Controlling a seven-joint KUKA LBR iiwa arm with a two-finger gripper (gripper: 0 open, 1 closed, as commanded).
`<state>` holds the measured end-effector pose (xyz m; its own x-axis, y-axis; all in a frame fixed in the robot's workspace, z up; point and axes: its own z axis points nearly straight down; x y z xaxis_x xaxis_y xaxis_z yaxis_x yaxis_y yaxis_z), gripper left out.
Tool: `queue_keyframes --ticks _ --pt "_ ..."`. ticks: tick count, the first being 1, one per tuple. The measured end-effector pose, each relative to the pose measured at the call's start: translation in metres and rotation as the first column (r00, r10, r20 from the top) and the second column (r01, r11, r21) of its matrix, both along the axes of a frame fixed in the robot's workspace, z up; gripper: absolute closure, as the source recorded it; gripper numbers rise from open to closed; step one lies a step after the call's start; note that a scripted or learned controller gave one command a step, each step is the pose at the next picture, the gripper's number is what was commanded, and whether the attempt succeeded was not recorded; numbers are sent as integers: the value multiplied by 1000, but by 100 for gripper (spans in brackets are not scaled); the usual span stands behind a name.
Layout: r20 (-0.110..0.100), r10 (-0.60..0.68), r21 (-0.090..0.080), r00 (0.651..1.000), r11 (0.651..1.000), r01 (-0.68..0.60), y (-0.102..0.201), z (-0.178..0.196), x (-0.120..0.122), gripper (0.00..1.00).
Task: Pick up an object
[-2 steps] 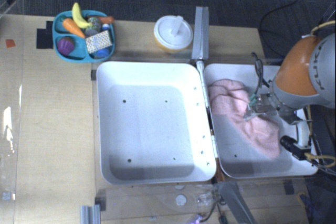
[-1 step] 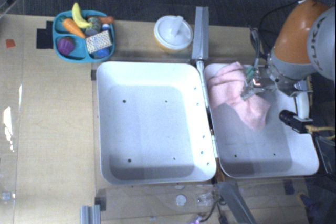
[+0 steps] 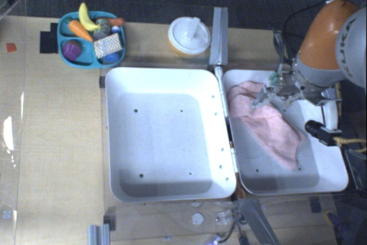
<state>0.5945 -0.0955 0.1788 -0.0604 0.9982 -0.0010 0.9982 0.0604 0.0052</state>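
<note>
A crumpled pink cloth (image 3: 266, 126) lies in the right white bin (image 3: 330, 175), stretching from the bin's back left toward its front middle. My gripper (image 3: 273, 93) hangs low over the cloth's back right edge, at the end of the grey arm with the orange band (image 3: 324, 37) that reaches in from the right. The wrist hides the place where the gripper meets the cloth, and I cannot make out whether it touches the fabric.
The left white bin (image 3: 166, 135) sits beside the right one, with a metal rail (image 3: 218, 37) between them at the back. Behind the bins stand a blue tray of toy food (image 3: 92, 37) and a white lidded cup (image 3: 189, 35). Cables hang at the right.
</note>
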Motion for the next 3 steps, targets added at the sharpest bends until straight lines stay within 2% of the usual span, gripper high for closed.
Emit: queue_keyframes --ticks 1,2,3 --pt "2 -38 0 999 999 38 -49 -84 12 0" --pt "7 151 -3 988 988 -151 -52 -88 31 0" --pt "-1 293 -2 956 956 -293 -52 -89 71 0"
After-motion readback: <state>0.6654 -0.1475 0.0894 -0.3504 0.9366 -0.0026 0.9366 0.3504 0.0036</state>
